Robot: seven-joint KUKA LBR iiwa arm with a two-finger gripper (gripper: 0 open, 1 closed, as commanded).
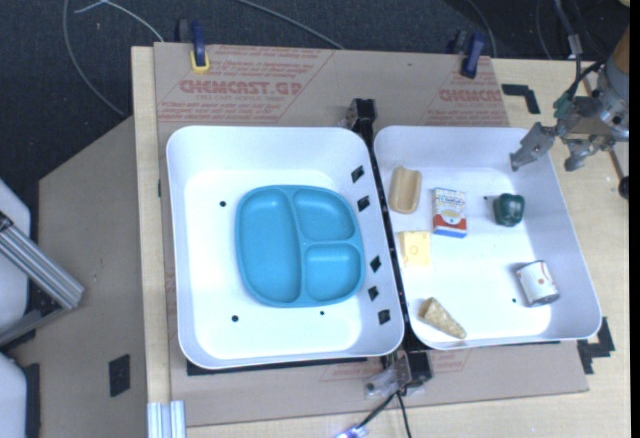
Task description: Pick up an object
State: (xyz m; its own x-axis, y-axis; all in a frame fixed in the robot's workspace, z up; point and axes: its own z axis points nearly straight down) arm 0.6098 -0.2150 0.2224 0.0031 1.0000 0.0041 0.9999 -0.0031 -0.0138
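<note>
Inside the right white bin (575,256) lie six small things: a dark green round pepper-like toy (508,210) toward two o'clock, a small white-and-red carton (450,212) near the middle, a tan bread-like piece (404,190) at ten o'clock, a yellow cheese square (415,249) at nine, a beige wedge (441,318) at seven, a white can with a red label (536,283) at four; the gripper (553,152) hovers over the one o'clock rim, fingers spread apart, clamping nothing; a blue divided plastic plate (299,245) sits in the left white bin (195,226).
</note>
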